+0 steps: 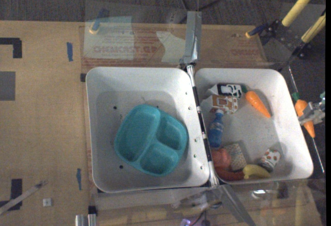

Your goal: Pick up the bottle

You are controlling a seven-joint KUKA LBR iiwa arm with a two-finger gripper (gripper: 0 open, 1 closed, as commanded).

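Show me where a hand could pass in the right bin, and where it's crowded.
Bare floor lies mid-bin, between the carrot and the spotted cup. Crowded: the left wall, where the bottle sits under the small carton, and the front edge by the banana.

the claw [314, 114] is cut off at the right edge, its shape too blurred to read.

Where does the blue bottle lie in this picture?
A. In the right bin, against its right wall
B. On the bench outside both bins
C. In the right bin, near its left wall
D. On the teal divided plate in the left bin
C. The blue bottle lies in the right bin, close to the wall it shares with the left bin, while the teal plate sits in the left bin.
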